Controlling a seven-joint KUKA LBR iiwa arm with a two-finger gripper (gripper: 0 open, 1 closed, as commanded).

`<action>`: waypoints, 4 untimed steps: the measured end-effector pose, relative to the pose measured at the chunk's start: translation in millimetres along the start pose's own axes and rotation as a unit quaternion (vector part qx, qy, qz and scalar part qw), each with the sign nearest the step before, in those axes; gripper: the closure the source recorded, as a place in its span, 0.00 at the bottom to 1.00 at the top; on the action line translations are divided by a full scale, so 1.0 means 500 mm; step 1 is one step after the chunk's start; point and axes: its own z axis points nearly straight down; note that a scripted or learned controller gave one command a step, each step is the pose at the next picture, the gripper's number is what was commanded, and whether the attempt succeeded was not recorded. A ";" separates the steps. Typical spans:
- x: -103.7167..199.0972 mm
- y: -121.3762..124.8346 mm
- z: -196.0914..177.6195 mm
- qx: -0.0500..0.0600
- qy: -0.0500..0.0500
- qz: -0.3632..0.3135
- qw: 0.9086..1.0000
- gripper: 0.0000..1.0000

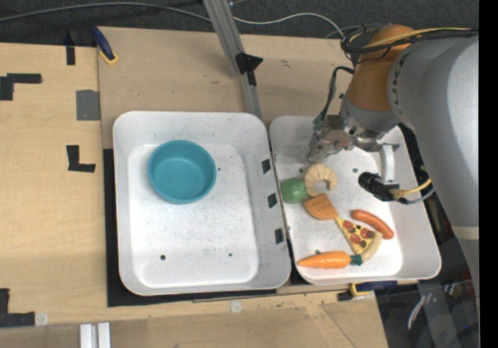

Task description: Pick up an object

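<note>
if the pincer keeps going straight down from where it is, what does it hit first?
Probably the croissant: the pincer sits just above it in the right bin. Depth is unclear; it could land on bin floor beside it.

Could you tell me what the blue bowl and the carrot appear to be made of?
The blue bowl looks like moulded plastic: uniform teal colour, smooth matte surface, thick rounded rim. The carrot also looks plastic, a toy: even orange body, slight sheen, a solid green stub. Rubber or foam cannot be ruled out for it.

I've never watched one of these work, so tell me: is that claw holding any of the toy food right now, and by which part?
Nothing is held. The gripper hangs above the croissant, with no food between its fingers.
</note>
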 end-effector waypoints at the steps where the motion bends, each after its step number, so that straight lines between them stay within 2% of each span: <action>1: -0.004 0.007 -0.086 -0.002 0.000 0.001 1.000 1.00; 2: 0.004 0.009 -0.213 -0.004 0.000 0.001 1.000 1.00; 3: 0.005 0.009 -0.217 -0.001 0.000 0.001 1.000 1.00; 4: 0.091 -0.040 -0.219 0.000 0.001 0.000 1.000 1.00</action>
